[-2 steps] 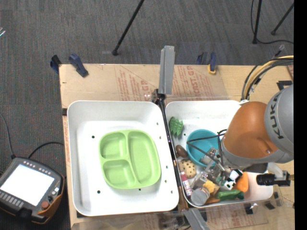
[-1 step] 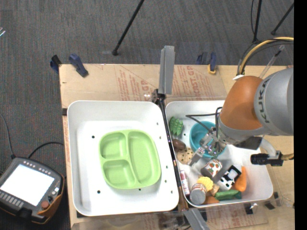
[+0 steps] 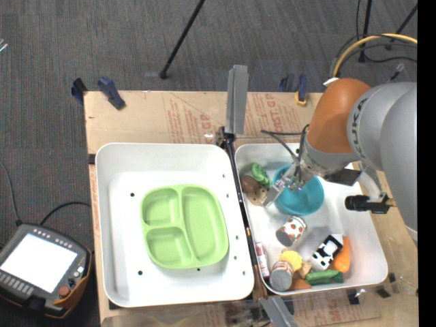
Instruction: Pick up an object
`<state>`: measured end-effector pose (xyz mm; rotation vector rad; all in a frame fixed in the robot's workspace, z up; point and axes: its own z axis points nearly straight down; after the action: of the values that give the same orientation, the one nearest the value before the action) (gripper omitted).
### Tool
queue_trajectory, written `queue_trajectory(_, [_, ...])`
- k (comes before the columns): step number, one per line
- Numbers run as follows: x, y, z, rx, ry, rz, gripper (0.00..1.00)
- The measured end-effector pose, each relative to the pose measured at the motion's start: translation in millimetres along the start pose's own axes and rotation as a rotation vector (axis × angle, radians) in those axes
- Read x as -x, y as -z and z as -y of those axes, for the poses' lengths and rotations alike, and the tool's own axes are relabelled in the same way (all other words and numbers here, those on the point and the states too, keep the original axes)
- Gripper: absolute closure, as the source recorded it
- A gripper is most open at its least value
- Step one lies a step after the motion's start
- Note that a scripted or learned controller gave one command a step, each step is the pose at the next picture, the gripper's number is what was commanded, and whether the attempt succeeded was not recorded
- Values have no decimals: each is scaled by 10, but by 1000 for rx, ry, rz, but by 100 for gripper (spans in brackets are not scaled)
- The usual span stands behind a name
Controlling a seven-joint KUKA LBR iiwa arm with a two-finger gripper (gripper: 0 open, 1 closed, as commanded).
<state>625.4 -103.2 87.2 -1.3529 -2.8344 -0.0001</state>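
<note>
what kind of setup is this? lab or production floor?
Most likely a robotics lab grasping bench, not production. Two white bins sit on a clamped cardboard-topped bench, one holding a green divided plate, the other mixed toys and a teal bowl. A teach pendant lies on the carpet.

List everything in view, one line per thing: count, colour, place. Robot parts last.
Bins: two, white, side by side on the bench.
Divided plate: one, light green, left bin.
Bowl: one, teal, right bin, under the gripper.
Mug: one, white with red-brown spots, right bin, on its side.
Small toys: a heap, mixed colours, right bin's near end.
Clamps: several, blue, bench's far edge.
Pendant: one, grey, floor at left.
Arm: one, grey and orange.
Gripper: one, at the bowl's rim.
</note>
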Motion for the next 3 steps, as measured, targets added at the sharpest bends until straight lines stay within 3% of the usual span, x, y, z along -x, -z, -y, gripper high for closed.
queue_trajectory(1, [-19, -4, 23, -2, -79, -2, 0])
queue_trajectory(2, [-239, -5, 42, -3, -263, -2, 0])
queue_trajectory(3, [-229, 122, 24, 0, -258, 2, 100])
